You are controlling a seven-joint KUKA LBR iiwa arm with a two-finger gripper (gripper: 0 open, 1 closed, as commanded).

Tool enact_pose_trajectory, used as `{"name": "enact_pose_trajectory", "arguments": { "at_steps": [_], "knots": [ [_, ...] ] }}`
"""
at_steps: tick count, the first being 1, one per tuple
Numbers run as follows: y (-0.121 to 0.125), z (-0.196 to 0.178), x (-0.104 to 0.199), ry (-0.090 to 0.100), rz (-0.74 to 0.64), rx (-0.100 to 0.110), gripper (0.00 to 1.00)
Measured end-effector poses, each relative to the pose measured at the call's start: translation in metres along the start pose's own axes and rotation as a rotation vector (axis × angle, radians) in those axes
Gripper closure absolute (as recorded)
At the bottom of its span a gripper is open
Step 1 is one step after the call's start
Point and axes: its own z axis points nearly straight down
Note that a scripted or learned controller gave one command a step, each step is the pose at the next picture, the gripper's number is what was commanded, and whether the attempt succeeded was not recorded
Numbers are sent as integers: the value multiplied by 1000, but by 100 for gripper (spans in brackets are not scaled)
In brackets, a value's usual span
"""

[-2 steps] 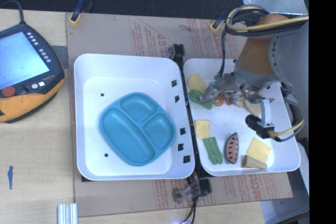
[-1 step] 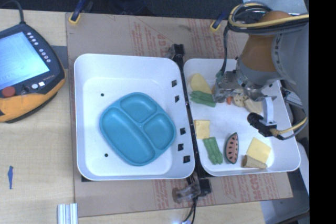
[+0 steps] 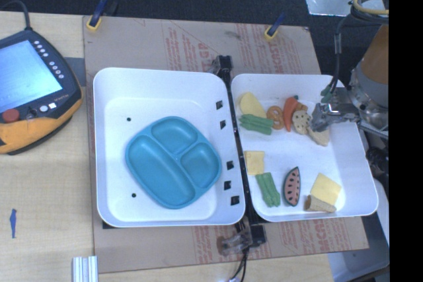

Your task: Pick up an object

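My end effector (image 3: 322, 117) low in right white bin (image 3: 353, 172), finger state unclear. Beneath: small tan toy-food chunk (image 3: 321, 136); likely light, rigid, slick. Pinch across narrow sides.

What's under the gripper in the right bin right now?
The gripper hangs over a tan piece by the cracker-like toy in the right bin. The piece's upper part is covered, so contact is unclear.
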Motion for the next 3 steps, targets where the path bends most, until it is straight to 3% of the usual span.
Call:
{"name": "enact_pose_trajectory", "arguments": {
  "at_steps": [1,2,3],
  "knots": [
    [0,8,2,2,-4,10,0],
    [58,137,-6,2,-8,13,0],
    [115,141,13,-3,-2,33,0]
  ]
}}
